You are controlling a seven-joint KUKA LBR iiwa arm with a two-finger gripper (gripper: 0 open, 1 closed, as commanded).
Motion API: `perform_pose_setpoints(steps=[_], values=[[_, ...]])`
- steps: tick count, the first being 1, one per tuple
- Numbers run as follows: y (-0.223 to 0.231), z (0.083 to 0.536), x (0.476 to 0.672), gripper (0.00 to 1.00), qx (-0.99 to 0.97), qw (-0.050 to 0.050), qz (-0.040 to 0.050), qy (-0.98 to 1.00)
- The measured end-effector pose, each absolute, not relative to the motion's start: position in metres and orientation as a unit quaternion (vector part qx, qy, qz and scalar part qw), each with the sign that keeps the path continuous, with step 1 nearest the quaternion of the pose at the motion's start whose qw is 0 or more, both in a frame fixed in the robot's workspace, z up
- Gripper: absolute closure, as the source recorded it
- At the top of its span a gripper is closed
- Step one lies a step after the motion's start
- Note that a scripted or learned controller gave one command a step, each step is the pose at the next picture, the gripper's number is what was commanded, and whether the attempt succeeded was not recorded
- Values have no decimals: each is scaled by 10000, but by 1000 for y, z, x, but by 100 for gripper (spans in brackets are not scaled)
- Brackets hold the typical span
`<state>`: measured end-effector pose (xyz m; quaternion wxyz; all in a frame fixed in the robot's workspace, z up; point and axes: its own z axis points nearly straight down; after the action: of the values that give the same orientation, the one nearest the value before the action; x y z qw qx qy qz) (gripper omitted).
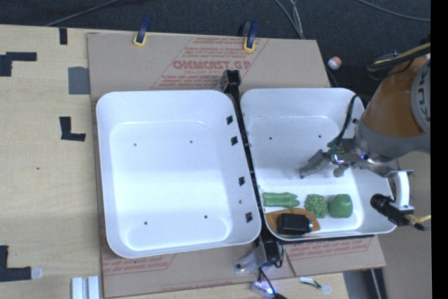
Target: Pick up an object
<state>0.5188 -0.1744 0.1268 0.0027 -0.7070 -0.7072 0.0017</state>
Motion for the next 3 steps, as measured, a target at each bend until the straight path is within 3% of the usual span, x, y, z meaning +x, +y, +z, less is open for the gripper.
perform_pose_setpoints(steps=[1, 2, 3], values=[[-174, 88, 518, 0, -7069, 5, 7, -7073], [-175, 100, 519, 100, -7068, -10, -3, -7074], [-174, 163, 521, 100, -7068, -21, -13, -7074]])
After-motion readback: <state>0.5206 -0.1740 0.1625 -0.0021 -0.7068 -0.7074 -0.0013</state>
